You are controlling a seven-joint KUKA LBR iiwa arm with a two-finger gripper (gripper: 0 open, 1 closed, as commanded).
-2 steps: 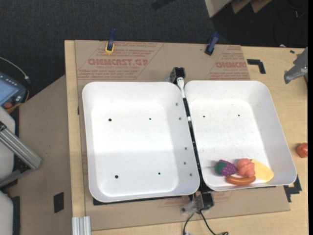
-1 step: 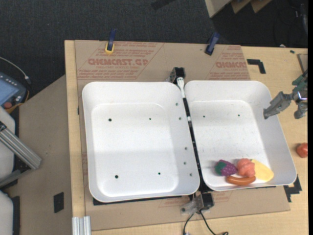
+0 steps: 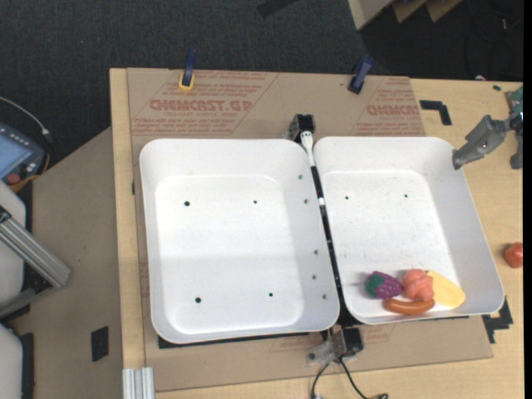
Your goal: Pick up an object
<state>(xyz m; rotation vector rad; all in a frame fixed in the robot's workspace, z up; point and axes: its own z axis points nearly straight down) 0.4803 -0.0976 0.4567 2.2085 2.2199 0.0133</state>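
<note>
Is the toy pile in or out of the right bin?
In: the purple grapes, orange-red toy and yellow piece all lie inside the right bin, near corner.

Bench point(image 3: 249, 98) (two white bins point(image 3: 229, 235))

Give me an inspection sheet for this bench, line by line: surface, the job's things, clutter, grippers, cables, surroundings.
Surface: brown board bearing the left bin and the right bin side by side.
Job's things: purple grapes, an orange-red toy, a yellow piece and a sausage-shaped toy, clustered in the right bin's near corner.
Clutter: small orange object on the bench, right of the right bin.
Grippers: gripper at the right bin's far right corner; jaws unclear.
Cables: one cable at the near edge.
Surroundings: dark floor; two clamps on the far edge.
</note>
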